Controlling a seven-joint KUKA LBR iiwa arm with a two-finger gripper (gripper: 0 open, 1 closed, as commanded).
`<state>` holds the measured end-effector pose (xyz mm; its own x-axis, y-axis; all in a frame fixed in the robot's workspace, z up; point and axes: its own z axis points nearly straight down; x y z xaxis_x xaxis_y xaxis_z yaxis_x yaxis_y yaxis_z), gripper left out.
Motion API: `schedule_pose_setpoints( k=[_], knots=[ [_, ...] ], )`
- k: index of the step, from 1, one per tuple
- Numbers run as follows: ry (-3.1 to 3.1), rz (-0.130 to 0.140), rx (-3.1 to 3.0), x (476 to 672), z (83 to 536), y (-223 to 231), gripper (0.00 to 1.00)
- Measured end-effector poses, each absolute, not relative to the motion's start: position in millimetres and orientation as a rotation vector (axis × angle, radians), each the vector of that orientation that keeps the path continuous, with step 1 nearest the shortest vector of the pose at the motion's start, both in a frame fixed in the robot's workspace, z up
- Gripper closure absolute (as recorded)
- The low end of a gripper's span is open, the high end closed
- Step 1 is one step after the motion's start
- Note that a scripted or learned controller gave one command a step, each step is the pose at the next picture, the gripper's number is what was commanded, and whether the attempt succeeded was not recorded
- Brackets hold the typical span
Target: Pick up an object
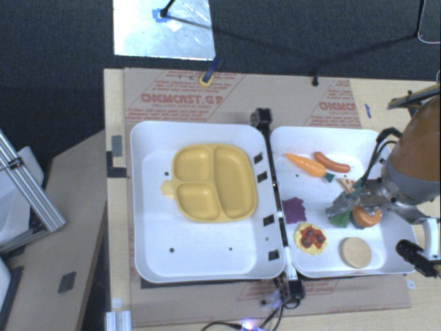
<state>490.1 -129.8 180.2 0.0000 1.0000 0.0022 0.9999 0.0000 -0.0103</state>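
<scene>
The bench carries two shallow white bins side by side, and the pick is not yet done as far as the view shows: every item appears to lie on a bin floor and nothing is lifted clear. The left bin holds one thing, a yellow divided plate with three compartments, sitting near the bin's middle with nothing in its wells. The right bin holds all the small items and is where the arm has reached in from the right. Its end effector sits low over the bin's centre-right, just beside or touching a green piece and an orange round item; from this angle I cannot tell whether it is released or clenched, nor whether anything sits in its grasp. Judging by position, one of those two items is the likely target, so what is left is to secure it and raise it off the floor. Around them lie a tan round disc near the front edge, a small pizza-like toy with red topping, a purple piece close to the divider between bins, and toward the back a carrot lying just beside a sausage.
</scene>
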Motion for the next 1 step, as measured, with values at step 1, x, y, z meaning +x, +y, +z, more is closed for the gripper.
schedule_pose_setpoints(
  k=[1],
  knots=[
    [-2.224, -0.001, -2.219, 493.0, 185.1, -129.8, 0.0]
  ],
)
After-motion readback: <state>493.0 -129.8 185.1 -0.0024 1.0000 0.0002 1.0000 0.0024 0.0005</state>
